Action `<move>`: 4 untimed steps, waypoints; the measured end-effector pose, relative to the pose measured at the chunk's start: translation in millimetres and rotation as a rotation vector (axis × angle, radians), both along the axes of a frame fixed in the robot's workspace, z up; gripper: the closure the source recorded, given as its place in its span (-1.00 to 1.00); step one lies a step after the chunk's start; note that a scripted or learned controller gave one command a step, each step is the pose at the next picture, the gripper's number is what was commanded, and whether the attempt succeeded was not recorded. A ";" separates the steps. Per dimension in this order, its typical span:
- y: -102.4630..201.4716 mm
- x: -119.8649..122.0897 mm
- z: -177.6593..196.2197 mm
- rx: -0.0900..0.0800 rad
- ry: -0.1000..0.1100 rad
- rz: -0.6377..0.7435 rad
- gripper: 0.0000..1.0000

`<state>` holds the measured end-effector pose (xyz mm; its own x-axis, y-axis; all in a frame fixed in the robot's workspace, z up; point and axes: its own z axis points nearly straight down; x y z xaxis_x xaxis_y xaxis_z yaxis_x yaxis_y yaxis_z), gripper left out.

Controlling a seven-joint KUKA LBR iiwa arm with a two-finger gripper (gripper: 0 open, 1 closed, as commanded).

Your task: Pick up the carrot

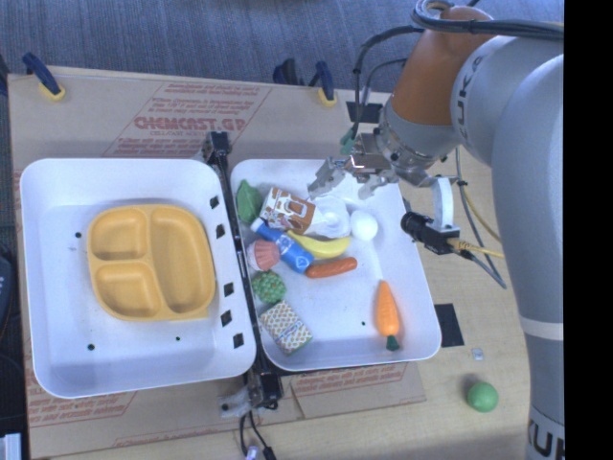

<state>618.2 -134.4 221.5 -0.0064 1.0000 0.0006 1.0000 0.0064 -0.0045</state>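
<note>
The carrot (386, 310) is orange with a small green end and lies lengthwise in the front right part of the right bin (417, 286), apart from the other items. My gripper (351, 177) hangs over the back of that bin, well behind the carrot, above a white cup (330, 218) and a white egg (364, 226). Its fingers are spread open with nothing between them.
The right bin also holds a banana (326, 247), a red sausage (331, 268), a small carton (287, 211), a blue bottle (283, 248), broccoli (268, 286) and a patterned box (285, 327). A yellow divided tray (151, 260) sits in the left bin. A green ball (482, 396) lies on the bench.
</note>
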 end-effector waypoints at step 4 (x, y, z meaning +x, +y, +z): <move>-66.2 -137.9 -119.3 0.000 -0.003 0.221 1.00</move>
